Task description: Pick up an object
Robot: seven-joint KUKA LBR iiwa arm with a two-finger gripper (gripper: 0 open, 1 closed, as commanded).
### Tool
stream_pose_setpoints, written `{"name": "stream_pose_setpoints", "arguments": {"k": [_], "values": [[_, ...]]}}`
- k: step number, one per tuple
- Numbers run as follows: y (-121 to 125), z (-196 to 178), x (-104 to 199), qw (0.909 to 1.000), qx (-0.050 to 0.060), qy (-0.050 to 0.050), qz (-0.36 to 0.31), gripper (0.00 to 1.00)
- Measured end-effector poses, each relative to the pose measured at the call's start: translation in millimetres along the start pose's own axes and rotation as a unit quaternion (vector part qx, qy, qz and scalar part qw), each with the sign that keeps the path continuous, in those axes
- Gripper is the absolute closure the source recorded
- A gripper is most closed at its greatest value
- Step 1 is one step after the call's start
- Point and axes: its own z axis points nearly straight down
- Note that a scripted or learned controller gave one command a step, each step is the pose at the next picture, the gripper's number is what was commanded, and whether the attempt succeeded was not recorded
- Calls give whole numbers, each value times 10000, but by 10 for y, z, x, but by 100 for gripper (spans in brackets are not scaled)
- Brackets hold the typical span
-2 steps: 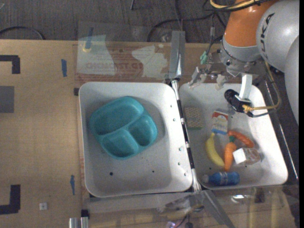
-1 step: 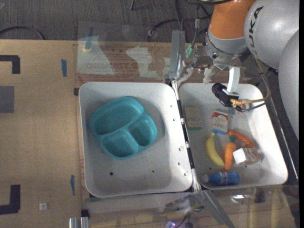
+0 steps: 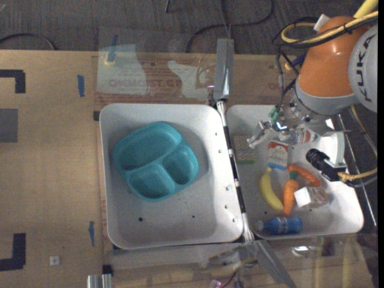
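My gripper (image 3: 268,132) hangs over the far left part of the right bin (image 3: 348,218), under the grey and orange arm. Just below it stands a small white and red carton (image 3: 277,156). Nearer the front lie a yellow banana (image 3: 270,191), an orange carrot (image 3: 290,195) and a second orange carrot (image 3: 305,174). A white block in clear wrap (image 3: 311,197) sits beside them. A blue bottle (image 3: 282,225) lies on its side at the bin's front edge. Nothing shows in the gripper.
The left bin (image 3: 180,221) holds a teal divided plate (image 3: 156,159). A small grey-green pad (image 3: 243,149) lies against the right bin's left wall. A metal divider (image 3: 223,77) runs between the bins at the back. Cables hang at the right.
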Motion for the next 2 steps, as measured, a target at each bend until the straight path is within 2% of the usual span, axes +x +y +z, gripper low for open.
{"name": "stream_pose_setpoints", "arguments": {"k": [1,2], "values": [[-474,716,-534,9999,-5,-4,-137,0],[-934,1184,-350,9998,-58,-20,-193,0]]}}
